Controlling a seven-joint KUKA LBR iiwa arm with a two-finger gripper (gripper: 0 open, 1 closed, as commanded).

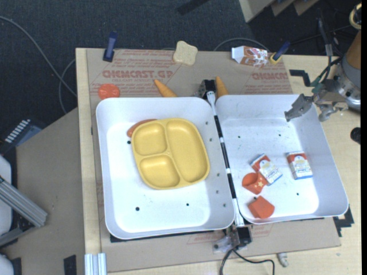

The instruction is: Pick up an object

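The right bin (321, 153) holds two small red-and-white cartons (267, 169) (299, 165) and two orange-red pieces (254, 182) (261, 207), all near its lower middle. My gripper (309, 106) hangs over the bin's upper right corner, well above and to the right of those objects. Its two grey fingers (296, 107) are spread apart with nothing between them.
The left bin (114, 205) carries a yellow divided plate (170, 152) with a red item (136, 128) peeking from under its upper left. Behind the bins lie a bread slice (184, 52), a carton (250, 55), an orange lid (108, 90), carrot pieces (164, 89) and a blue clip (109, 46).
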